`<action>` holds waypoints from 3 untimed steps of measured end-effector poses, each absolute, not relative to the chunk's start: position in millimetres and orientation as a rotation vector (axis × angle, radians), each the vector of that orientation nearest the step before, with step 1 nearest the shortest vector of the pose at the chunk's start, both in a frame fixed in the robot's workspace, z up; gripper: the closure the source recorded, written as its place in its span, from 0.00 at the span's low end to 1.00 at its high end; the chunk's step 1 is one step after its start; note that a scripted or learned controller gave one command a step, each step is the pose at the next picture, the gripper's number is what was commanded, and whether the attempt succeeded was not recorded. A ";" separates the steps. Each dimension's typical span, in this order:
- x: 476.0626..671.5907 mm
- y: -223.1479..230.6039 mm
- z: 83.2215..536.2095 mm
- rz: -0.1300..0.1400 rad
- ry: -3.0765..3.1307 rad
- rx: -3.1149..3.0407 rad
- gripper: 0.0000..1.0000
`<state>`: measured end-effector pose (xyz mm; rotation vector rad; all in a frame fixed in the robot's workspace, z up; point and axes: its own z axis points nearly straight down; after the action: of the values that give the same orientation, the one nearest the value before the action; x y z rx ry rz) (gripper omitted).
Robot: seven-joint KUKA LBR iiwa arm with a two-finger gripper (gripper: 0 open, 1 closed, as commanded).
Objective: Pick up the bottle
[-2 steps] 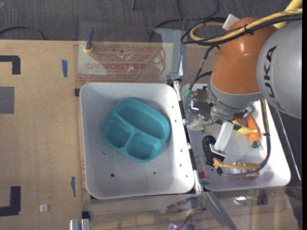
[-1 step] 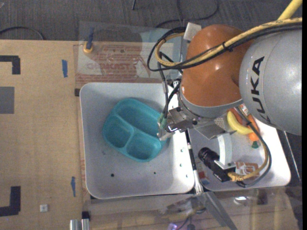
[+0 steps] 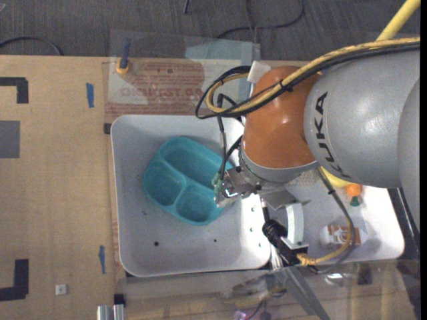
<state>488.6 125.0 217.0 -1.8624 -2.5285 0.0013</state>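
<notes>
Bottle [image 3: 337,234]: small, pale, with a brown label, seen in the right bin [image 3: 392,240] toward that bin's 5 o'clock corner. It appears to be lying on the bin floor; its exact pose cannot be made out. It is partly screened at 9 o'clock by a yellow cable loop [image 3: 333,252].

A small orange-and-green object [image 3: 353,193] is noted near the bottle at 12 o'clock, apart from it. What it is cannot be told.

Gripper [image 3: 227,191]: a little of it is glimpsed below the wrist, at the 3 o'clock rim of a teal divided tray [image 3: 183,179]. It is well apart from the bottle, which lies at its 4 o'clock. Whether the gripper is open or closed cannot be told, as it is covered by the wrist. Nothing is seen held in it.

Arm [image 3: 363,122]: grey, entering from 3 o'clock. Its orange band [image 3: 280,122] is placed over the divide between the two bins. A white cylindrical fitting [image 3: 293,222] and a black connector [image 3: 273,232] are seen at the band's 6 o'clock.

The teal tray is set tilted in the left bin [image 3: 133,245], in the bin's upper middle. Three compartments are counted.

Bench [image 3: 53,179]: tan surface, marked with blue tape strips [image 3: 90,95] and black corner marks [image 3: 17,89]. Black cables [image 3: 273,2] are seen on the dark floor at 12 o'clock.
</notes>
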 end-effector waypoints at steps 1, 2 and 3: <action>479.1 137.0 277.1 0.002 -1.955 -2.460 1.00; 479.0 189.5 253.5 0.005 -2.298 -2.139 1.00; 479.4 165.3 325.5 0.002 -2.057 -2.375 1.00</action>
<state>479.4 165.3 325.5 -2.3753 -2.0573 0.0018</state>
